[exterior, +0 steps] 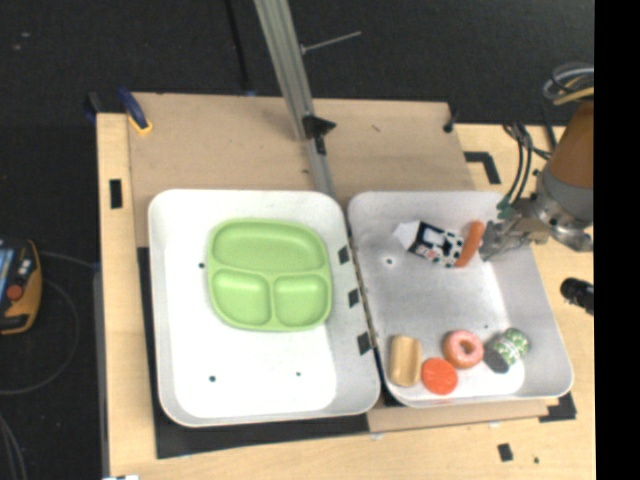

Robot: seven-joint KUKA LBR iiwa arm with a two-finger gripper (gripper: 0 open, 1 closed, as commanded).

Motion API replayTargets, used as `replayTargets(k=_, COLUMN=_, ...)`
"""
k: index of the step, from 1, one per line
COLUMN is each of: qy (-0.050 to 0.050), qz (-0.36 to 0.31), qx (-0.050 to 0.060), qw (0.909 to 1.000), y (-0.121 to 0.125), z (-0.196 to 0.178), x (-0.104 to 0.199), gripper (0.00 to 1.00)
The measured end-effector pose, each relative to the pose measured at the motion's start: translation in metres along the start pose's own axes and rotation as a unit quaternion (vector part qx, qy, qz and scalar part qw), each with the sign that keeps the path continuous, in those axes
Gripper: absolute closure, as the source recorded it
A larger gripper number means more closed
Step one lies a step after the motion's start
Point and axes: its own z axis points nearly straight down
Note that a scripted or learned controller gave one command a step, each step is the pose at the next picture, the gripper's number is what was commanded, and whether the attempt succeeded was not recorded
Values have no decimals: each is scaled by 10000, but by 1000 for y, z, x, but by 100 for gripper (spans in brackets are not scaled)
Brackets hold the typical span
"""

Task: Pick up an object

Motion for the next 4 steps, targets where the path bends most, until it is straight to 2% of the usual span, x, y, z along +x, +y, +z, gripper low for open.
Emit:
replayTargets(k=1, qy=4, qz=-35, qx=9, qw=10000, y=1, z=-46, x=-2, gripper=100)
replayTargets(k=2, qy=16, qz=-51, qx=31, qw=10000, y=0, z=-40, x=53, gripper=100)
replayTargets(k=4, qy=23, qz=-61, qx=21, qw=10000, y=6, z=-66, x=162, gripper=100)
